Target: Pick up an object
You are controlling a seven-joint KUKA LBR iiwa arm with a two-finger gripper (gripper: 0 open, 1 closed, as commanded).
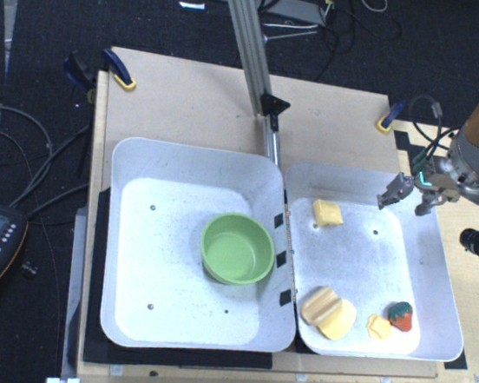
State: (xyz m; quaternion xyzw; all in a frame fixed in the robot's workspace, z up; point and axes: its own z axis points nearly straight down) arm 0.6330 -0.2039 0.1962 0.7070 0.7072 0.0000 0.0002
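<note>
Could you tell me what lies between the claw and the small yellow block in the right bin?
Bare white bin floor separates the open claw from the yellow block, seen from the overhead camera.

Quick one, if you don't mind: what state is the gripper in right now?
Gripper: open, holding nothing, above the right bin's far edge.

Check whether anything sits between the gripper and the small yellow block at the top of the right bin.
Nothing visible does. The gripper hangs over the right bin's upper right part, fingers spread with nothing between them. The yellow block lies to its left in the view, with bare bin floor between them.
</note>
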